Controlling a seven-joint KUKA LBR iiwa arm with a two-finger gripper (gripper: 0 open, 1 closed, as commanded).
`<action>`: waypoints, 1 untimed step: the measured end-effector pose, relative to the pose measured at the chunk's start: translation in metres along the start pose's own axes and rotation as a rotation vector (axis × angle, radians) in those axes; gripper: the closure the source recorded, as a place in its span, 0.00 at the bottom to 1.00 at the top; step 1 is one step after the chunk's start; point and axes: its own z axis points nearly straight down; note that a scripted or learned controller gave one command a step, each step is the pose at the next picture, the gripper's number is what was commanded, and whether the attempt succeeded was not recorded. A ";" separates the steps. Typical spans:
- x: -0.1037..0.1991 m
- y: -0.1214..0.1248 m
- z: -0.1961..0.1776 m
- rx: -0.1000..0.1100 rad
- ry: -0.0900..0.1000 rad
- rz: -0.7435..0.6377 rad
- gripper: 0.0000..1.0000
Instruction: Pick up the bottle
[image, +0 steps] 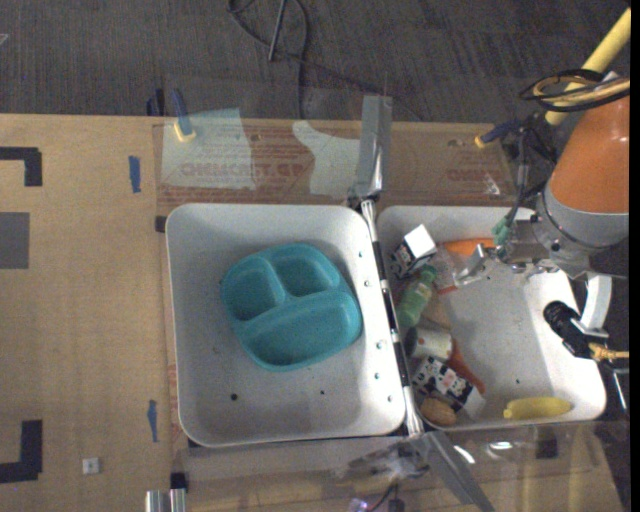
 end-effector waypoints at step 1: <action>0.073 -0.027 0.035 0.001 0.000 -0.168 0.00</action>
